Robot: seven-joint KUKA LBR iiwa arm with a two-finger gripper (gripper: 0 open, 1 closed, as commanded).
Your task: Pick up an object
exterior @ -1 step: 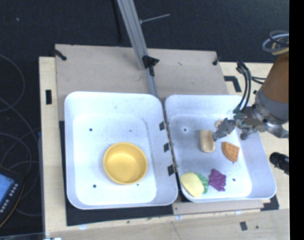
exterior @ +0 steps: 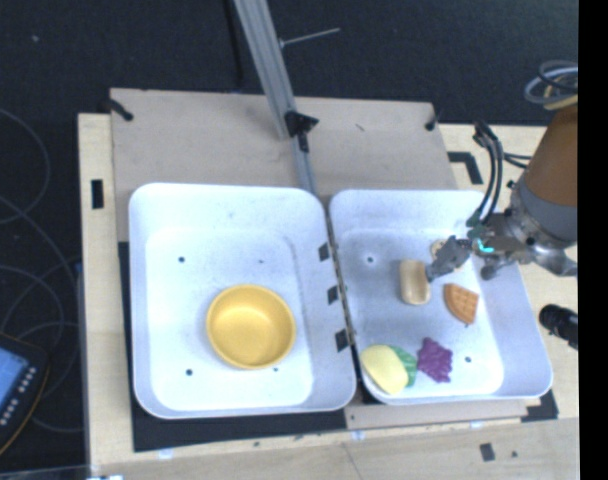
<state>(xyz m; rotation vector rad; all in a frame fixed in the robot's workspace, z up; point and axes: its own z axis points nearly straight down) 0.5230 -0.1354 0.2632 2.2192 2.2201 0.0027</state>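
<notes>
The two-finger hand (exterior: 452, 259) is seen low over the right-hand shallow white plastic bin (exterior: 514, 373), fingers spread a little with nothing between them. Just beside it, apart from the fingers, lies a smooth tan bread-shaped block (exterior: 414, 282). A ridged orange wedge (exterior: 462, 302), a knobbly purple grape cluster (exterior: 435, 359) and a rounded yellow-green piece (exterior: 387, 368) are set nearer the front. A glossy yellow round bowl (exterior: 249, 325) rests in the left-hand white bin (exterior: 154, 228). The grey arm with its orange band (exterior: 556, 160) is angled in from the right.
</notes>
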